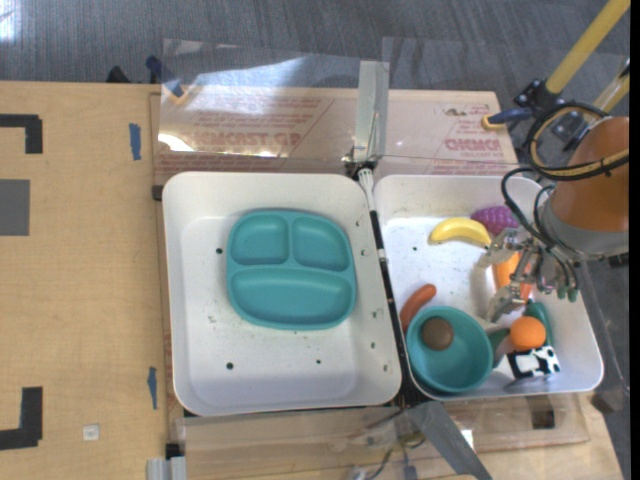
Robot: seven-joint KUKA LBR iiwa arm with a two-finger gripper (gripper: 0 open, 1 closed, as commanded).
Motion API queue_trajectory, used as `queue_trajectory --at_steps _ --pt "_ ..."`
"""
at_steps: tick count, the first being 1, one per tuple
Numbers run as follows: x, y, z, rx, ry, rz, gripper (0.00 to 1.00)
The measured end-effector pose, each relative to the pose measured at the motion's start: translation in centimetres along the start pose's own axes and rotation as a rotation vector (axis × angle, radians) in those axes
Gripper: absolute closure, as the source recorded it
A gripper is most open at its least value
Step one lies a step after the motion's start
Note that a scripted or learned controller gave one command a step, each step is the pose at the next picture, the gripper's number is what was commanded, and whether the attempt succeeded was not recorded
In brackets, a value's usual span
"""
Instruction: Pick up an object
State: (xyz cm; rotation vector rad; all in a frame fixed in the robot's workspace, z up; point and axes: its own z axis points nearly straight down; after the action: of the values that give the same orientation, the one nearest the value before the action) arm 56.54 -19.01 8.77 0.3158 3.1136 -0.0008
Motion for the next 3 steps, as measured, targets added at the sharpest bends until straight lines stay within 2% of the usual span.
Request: queue_trajectory --at_steps 1,2,3 --pt "-0.3 0.1 -1.1 0.001 -0.007 -0.002 1.0" --pt "-4.9 5.5 -14.3 0.001 0.003 0.291 1.0" --pt "1.2 6.4 -2.0 0.002 0.025 0.167 1.0"
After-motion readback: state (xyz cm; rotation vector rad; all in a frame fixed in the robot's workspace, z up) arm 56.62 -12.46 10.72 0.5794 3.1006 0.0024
